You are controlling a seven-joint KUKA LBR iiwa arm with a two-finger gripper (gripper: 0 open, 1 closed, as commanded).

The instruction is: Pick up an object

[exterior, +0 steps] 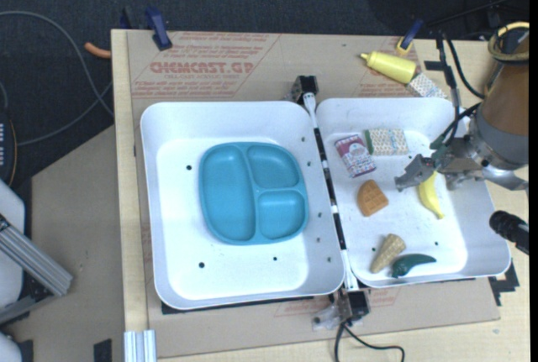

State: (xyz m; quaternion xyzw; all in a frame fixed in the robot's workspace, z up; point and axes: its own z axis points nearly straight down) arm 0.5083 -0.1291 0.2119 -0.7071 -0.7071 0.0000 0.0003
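Where the gripper (418, 173) hovers, banana (431, 196) just beside, near right bin (471, 259) edge.

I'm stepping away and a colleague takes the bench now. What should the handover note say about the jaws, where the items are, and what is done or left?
Gripper: down in the right bin, over the top end of the banana; whether the jaws are open or shut cannot be told, and no hold is visible.
Right bin items: red-and-white carton, patterned packet, orange-brown piece, cone, dark green piece.
Left bin: blue divided plate.
Yellow bottle lies on the bench behind the bins.
Done: nothing lifted.
Left: grasp and raise one object, probably the banana.
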